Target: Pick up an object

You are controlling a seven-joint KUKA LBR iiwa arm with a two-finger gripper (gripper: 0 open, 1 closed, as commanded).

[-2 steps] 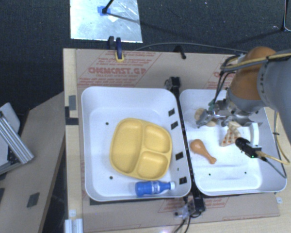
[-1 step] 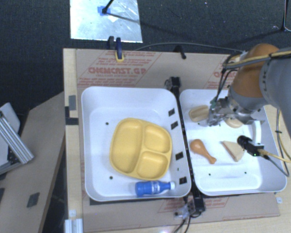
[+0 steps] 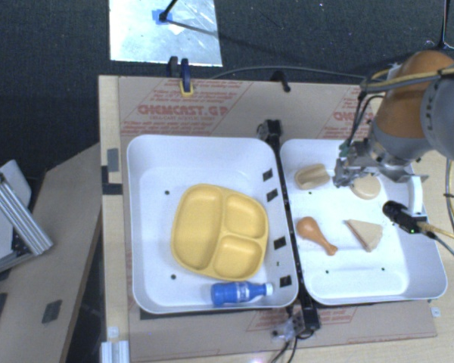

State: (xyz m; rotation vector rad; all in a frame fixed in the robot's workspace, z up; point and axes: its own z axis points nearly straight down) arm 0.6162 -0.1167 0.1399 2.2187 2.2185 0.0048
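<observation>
Blue bottle (image 3: 240, 293) (left bin) lies well apart from jaws (image 3: 346, 174).

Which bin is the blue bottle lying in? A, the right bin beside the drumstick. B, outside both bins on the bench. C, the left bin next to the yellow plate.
C: the blue bottle lies on its side along the near wall of the left bin, just below the yellow plate.

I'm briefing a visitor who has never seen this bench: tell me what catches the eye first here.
The yellow divided plate dominates the left bin, with a blue bottle lying at that bin's near edge. At the right, the grey arm's orange band stands out, its hand low over the right bin between a bread roll and a pale round piece.
</observation>
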